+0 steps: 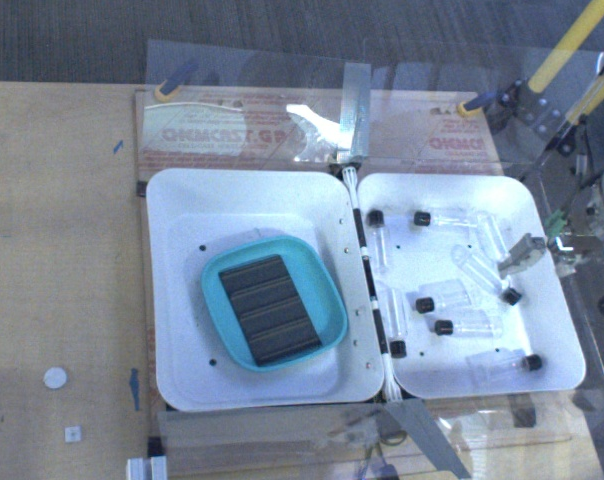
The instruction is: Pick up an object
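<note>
From above, the hand hangs at the right edge of the right bin, over clear plastic vials; whether it is wide or narrow I cannot tell, and nothing shows held in it. The vials are the likely things to pick: thin see-through tubes with small black caps, lying flat and scattered across the white floor, some crossing or touching. The left bin carries a teal tray, rounded and glossy, with a dark ribbed block inside.

The risk, as I judge it, lies in the vials themselves. Smooth round plastic may roll or squirt out as the hand closes, and tubes lying flat leave little to get under. Where two touch, a closing hand may nudge one away or catch both. Their transparency against the white makes aim uncertain. The bin wall nearby could also block the approach.
</note>
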Controlling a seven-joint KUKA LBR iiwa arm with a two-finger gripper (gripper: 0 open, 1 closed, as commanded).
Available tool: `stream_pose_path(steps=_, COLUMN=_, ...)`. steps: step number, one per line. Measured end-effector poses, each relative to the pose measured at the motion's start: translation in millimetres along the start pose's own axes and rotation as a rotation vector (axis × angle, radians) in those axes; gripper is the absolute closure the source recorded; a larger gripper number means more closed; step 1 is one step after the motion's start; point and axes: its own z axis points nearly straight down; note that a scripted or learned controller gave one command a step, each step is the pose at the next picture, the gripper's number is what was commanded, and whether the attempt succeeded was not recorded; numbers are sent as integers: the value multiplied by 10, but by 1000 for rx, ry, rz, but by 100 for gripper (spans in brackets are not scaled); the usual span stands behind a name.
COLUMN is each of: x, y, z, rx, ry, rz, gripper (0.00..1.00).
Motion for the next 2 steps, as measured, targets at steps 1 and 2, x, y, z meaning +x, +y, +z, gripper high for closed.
stream_pose_path(steps=1, x=-198, y=-25, z=1218, rx=0, ry=0, rz=-16, gripper=0)
stream_pose_path(steps=2, x=-292, y=400, z=1443, rx=-6, ry=14, rz=-96, gripper=0)
